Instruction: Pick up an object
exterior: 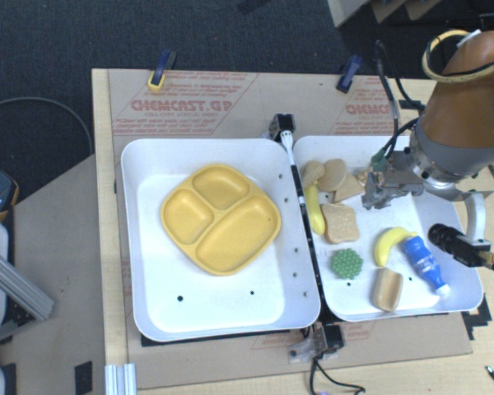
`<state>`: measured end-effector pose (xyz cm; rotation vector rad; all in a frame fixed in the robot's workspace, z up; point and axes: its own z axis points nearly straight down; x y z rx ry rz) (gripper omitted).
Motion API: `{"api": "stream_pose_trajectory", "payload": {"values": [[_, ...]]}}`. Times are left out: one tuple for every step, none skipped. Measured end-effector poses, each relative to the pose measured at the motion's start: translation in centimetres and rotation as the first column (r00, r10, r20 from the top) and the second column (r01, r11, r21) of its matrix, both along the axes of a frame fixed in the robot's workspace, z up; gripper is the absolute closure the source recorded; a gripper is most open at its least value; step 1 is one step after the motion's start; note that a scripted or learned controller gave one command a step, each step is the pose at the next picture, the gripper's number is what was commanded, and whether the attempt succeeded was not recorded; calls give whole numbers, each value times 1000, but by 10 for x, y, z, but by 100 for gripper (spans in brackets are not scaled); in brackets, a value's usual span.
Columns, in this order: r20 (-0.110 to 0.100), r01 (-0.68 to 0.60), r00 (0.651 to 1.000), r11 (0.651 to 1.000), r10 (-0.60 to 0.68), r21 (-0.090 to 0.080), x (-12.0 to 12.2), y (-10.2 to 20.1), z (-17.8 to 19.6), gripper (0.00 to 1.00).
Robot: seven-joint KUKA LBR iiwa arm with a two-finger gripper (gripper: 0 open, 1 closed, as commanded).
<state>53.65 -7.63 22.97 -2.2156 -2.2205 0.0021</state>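
My gripper (pixel 375 194) hangs low over the upper middle of the right bin (pixel 445 303), just right of a cluster of tan food pieces (pixel 333 175). A tan bread slice (pixel 341 222) and a slim yellow banana (pixel 314 211) lie below and to its left. Further down sit a green broccoli (pixel 346 263), a second yellow banana (pixel 389 243), a blue bottle (pixel 425 263) and a tan block (pixel 387 289). Nothing shows between the fingers.
The left bin (pixel 148 220) holds a yellow divided plate (pixel 221 218). A black clamp (pixel 281 127) sits at the top of the ridge between the bins. The arm's grey body and orange band (pixel 465 97) cover the right bin's upper right corner.
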Motion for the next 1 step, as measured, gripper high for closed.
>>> {"api": "stream_pose_trajectory", "payload": {"values": [[1, 1, 1000, 1000, -1, -1, -34, 32, 2, 100]]}}
